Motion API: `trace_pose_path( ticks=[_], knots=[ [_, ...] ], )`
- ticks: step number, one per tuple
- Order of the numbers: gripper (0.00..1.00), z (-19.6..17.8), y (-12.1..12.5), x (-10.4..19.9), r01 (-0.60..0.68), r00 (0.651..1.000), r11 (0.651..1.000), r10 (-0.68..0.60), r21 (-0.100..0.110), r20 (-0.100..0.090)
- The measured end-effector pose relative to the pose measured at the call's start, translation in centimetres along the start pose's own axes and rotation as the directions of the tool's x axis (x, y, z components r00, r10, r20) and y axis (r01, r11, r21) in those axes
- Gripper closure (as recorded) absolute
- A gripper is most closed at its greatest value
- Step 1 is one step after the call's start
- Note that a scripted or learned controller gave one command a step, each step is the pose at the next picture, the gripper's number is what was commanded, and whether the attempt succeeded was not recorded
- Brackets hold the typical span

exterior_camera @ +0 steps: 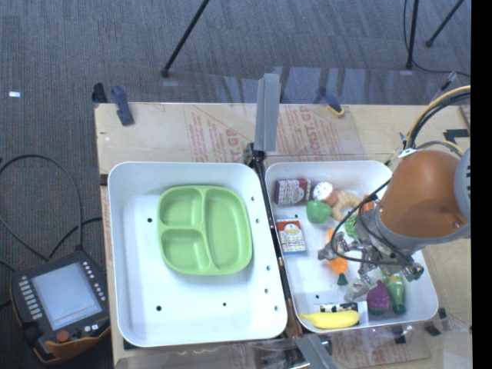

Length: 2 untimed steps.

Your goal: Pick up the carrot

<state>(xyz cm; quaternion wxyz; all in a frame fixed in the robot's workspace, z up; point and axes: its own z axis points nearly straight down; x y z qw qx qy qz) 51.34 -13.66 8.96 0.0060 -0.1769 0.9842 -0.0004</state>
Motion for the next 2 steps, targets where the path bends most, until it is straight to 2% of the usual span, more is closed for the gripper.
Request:
trace_pose_path(
  ticks=[1,2],
  knots=[
    [1.00,-0.8,0.3,0.0,0.005,1.000,1.000,-0.005,-0.005,-0.005],
    [1.00,-10.7,-5.0,-4.0,-0.194,0.981,0.981,0.194,0.002,-0.003]
  ],
)
